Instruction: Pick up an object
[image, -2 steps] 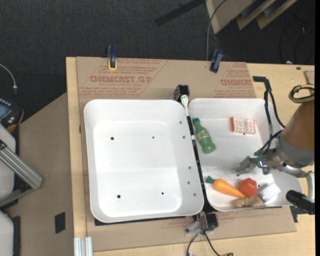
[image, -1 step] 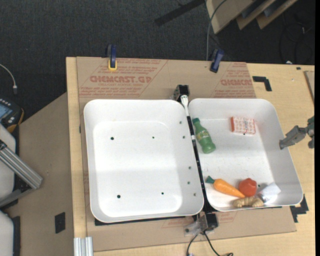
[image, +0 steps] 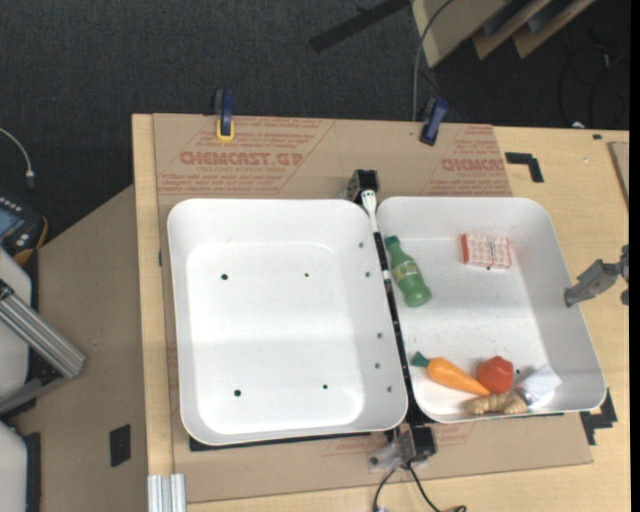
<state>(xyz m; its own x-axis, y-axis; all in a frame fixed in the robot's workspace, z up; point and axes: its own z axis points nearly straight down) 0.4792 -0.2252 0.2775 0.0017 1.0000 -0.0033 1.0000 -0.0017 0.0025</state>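
The right bin (image: 560, 330) holds several objects. A green bottle (image: 407, 273) lies against its left wall. A red and white packet (image: 486, 251) lies near the back. An orange carrot (image: 452, 375), a red tomato-like object (image: 495, 373), a tan knobbly root (image: 493, 404) and a small white piece (image: 541, 386) crowd the front edge. A grey part of my gripper (image: 597, 280) pokes in at the right edge of the view, just outside the right bin's right rim and apart from every object.
The left bin (image: 190, 300) sits beside the right one on a brown board (image: 300, 150). Two blue clamps (image: 224, 108) (image: 433, 118) grip the board's far edge. Black fittings (image: 362, 184) (image: 415, 443) sit at both ends of the seam between bins.
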